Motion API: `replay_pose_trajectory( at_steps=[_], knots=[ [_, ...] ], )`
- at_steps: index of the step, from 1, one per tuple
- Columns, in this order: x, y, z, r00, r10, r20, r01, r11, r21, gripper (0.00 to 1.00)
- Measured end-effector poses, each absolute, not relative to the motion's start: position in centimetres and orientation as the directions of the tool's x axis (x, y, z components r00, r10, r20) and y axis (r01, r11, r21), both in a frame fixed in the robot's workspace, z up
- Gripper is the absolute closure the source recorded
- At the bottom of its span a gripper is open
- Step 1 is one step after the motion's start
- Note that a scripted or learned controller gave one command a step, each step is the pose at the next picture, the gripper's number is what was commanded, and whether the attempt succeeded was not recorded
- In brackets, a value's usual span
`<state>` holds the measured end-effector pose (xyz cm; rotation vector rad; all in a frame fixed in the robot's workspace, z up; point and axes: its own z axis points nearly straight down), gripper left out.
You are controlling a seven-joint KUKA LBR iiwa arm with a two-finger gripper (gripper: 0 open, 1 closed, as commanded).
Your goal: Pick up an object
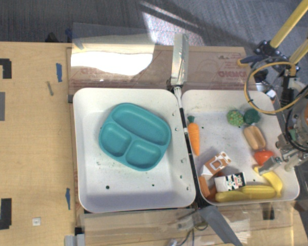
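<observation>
Here, smooth teal three-compartment plate (135,136) in left bin (87,188); glossy tapered carrot (194,137), curved banana (246,192), knobbly broccoli (235,118) in right bin (215,104). Metallic end effector (277,160) near right rim; grip state impossible to tell.

Bright, even light; strong glare on the clear sheet (113,60) up top.

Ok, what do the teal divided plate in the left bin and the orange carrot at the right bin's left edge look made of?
The teal divided plate looks like moulded plastic with a matte finish: uniform colour, rounded compartment ridges, no glare. The orange carrot looks like toy plastic or rubber, judging by its smooth, even orange body and plain green tip; the view cannot settle which.
</observation>
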<state>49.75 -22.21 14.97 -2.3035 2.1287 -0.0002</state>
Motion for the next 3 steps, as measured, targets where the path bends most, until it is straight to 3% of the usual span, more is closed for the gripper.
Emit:
replay_pose_trajectory(
  at_steps=[1, 2, 3],
  knots=[
    [48.4, -20.0, 8.9, 0.159, -0.987, -0.001, -0.987, -0.158, -0.011, 0.00],
    [48.7, -19.8, 10.0, 0.156, -0.988, -0.003, -0.988, -0.156, -0.018, 1.00],
    [48.2, -16.2, 8.8, 0.403, -0.915, 0.005, -0.915, -0.403, -0.003, 1.00]
  ],
)
